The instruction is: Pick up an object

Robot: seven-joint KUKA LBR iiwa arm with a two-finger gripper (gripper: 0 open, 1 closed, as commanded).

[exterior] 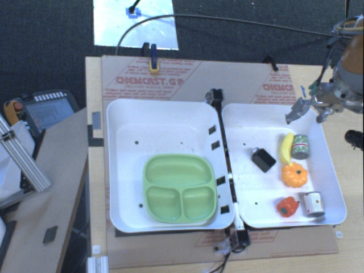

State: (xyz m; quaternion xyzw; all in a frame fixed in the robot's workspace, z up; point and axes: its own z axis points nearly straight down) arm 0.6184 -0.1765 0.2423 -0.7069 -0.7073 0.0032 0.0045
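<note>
Dark carpet floor [45, 33] surrounds a pale wooden bench [94, 84].

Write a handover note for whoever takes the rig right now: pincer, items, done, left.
Pincer: open, holding nothing, above the far edge of the right bin.
Right bin holds a banana, a small can, a black block, an orange pumpkin, a red pepper and a white cup.
Left bin holds a green divided plate.
Done: nothing picked up yet.
Left: lower onto one item, close, lift. Banana and can touch, so the black block looks easier.
</note>
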